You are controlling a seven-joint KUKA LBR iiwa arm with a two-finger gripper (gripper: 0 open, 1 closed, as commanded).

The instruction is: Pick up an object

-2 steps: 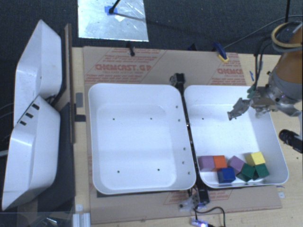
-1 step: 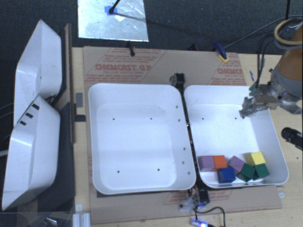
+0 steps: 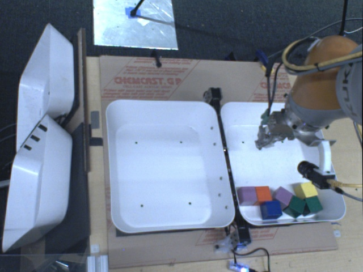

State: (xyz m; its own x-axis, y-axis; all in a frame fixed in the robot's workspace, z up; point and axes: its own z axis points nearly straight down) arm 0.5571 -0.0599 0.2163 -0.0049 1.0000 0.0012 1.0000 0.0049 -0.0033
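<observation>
Brown cardboard [image 3: 170, 75] covers the tabletop [image 3: 91, 152] under both bins, and its red print reads "CHEMCAST GP" at about 11 o'clock of the scene, with a second, partly hidden red mark toward 1 o'clock. Largest on it is the left bin [image 3: 116, 152], white and shallow, its floor bare but for a few small dark dots, with wide open room inside. Touching it along a dark seam is the right bin [image 3: 241, 152], whose upper floor is open while its 6 o'clock edge is crowded.

Next in size, the grey arm [image 3: 323, 78] with its orange band comes in from 3 o'clock, cables looping over it. Its tool [image 3: 267, 136] hangs over the upper part of the right bin, well apart from the blocks; whether it is open or closed cannot be told, and nothing is seen in it.

Smallest are the blocks, packed against the bin's near wall: a mauve block [image 3: 247, 195], an orange block [image 3: 263, 194], a blue block [image 3: 271, 209], a second mauve block [image 3: 283, 196], a green block [image 3: 296, 207] and a yellow block [image 3: 308, 190]. They touch one another in a row, leaving little room between them and the rim.
</observation>
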